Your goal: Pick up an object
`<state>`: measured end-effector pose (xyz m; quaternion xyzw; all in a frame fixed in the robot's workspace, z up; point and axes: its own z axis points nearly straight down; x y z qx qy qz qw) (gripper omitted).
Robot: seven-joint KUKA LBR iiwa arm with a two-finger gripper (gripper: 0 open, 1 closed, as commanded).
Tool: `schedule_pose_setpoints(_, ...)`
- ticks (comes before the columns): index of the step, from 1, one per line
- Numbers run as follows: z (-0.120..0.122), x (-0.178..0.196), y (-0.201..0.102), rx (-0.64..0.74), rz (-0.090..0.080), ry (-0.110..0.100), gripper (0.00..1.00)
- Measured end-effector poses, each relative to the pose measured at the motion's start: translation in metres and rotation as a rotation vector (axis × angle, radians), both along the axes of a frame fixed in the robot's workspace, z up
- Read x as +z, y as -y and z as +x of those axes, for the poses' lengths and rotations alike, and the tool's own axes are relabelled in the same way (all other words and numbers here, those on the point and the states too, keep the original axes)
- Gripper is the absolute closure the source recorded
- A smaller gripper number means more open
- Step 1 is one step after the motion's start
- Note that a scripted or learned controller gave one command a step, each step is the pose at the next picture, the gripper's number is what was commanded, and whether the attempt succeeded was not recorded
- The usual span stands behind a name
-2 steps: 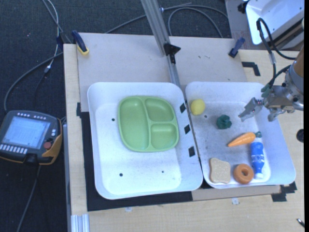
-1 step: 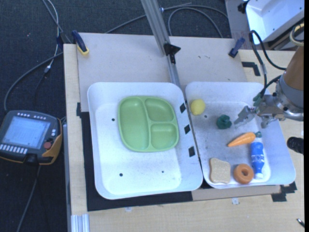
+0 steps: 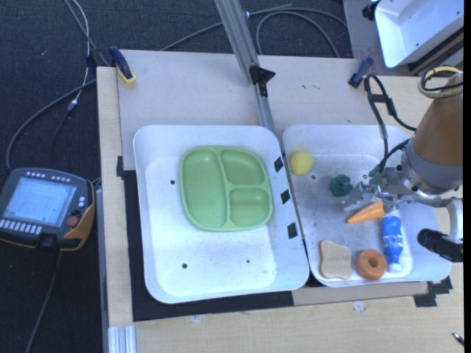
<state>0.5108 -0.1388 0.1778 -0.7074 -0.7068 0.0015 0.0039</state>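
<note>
The gripper (image 3: 373,191) sits low in the right bin (image 3: 324,140), right over the carrot (image 3: 366,212), beside the blue bottle (image 3: 392,241). Whether the jaws are apart or together, I cannot tell. Looks like the grasping step; next they must clamp squarely, then lift.

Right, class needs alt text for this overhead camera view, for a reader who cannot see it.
A robot gripper hangs low over the right bin, just above a toy carrot, with a blue bottle, doughnut, bread slice, yellow ball and green toy. The left bin holds a green divided plate.
</note>
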Motion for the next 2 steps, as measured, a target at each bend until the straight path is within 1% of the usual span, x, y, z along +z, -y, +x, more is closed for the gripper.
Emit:
schedule_pose_setpoints(1,-0.002,-0.063,0.004,0.000,0.000,0.000,0.00)
schedule_pose_setpoints(2,0.000,-0.048,0.004,0.000,-0.002,0.008,1.00)
